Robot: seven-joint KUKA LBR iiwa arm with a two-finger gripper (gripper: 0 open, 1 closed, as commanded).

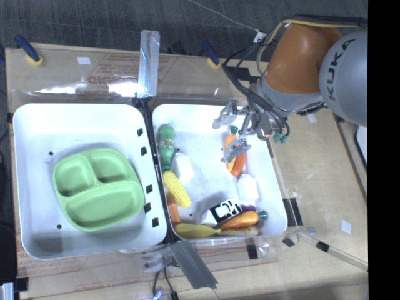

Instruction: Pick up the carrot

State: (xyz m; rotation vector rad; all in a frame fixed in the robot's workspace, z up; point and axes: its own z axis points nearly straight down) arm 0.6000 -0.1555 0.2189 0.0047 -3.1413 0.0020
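In the right bin point(275, 186) | carrot point(237, 161): orange, tapered, slanted | claw point(239, 144): clenched on carrot's upper end

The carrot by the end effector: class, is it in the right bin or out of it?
In. The carrot lies within the right bin's white walls, under the end effector.

Bearing two white bins side by side: counter point(325, 186), tan, showing bare at right. Sitting directly on it, left bin point(31, 167) and right bin point(206, 120), touching along a shared edge. Lying across the far side, clear plastic sheet point(94, 74). Clamping that sheet, blue clips point(28, 50).
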